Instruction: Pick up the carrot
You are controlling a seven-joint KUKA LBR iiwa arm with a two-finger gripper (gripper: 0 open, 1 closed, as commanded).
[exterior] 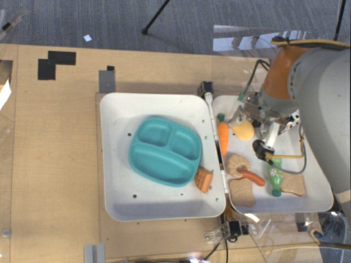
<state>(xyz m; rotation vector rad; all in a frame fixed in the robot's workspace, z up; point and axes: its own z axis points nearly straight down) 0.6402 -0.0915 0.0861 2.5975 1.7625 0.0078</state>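
Note:
The carrot (222,137), orange with a green top pointing to the back, lies along the left wall of the right bin (318,199). My gripper (254,113) hangs over the back part of that bin, a little right of the carrot and just above a yellow lemon-like piece (244,130). The carrot lies free on the bin floor, apart from the gripper.
The right bin also holds bread slices (237,163), a red sausage (251,176), a green bottle (275,181) and a tan slice (294,186). In the left bin (112,201), a teal divided plate (164,150) lies beside an orange wedge (203,179).

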